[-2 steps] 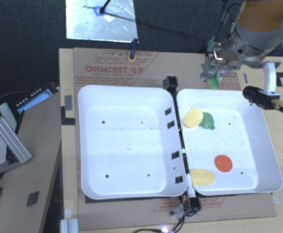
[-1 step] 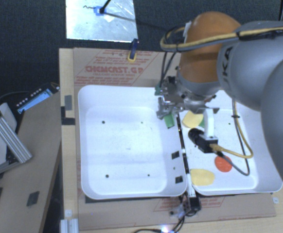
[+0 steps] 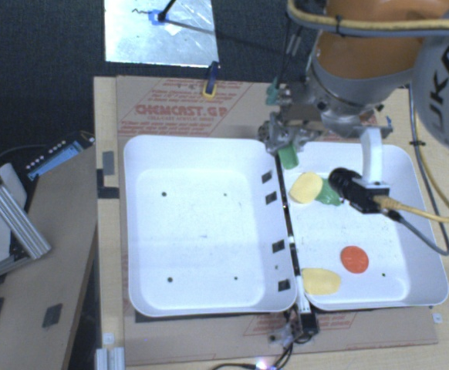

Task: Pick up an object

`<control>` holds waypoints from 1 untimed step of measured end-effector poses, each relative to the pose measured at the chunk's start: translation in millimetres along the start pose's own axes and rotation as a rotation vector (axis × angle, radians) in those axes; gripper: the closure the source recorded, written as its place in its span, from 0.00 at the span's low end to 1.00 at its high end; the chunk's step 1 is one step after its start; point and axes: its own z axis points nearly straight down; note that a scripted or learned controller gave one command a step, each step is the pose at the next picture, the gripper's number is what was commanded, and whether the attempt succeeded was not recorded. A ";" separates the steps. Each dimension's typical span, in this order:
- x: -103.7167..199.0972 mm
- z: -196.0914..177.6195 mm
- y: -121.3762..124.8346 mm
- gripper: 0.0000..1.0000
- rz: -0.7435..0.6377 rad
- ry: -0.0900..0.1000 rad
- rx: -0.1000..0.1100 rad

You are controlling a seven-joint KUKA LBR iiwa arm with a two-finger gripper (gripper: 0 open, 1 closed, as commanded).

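Note:
My gripper [image 3: 288,146] hangs over the divider between the two bins, at the right bin's [image 3: 423,241] far left corner. A small green object [image 3: 288,159] sticks out from between its fingers, and the gripper is shut on it. Several other pieces lie in the right bin. A yellow rounded piece [image 3: 305,187] touches a second green piece [image 3: 329,197]. An orange-red disc [image 3: 354,259] lies nearer the front, and a yellow oval [image 3: 321,281] sits by the front left corner.
The left bin [image 3: 201,230] has bare white floor. A black cylinder [image 3: 356,190] with a yellow cable [image 3: 421,216] hangs off the arm over the right bin. Black clips [image 3: 278,245] line the divider. A metal plate [image 3: 161,21] lies behind the bins.

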 end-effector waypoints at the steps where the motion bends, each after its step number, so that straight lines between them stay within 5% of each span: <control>1: -1.4 -4.3 1.3 1.00 -0.002 -0.003 0.006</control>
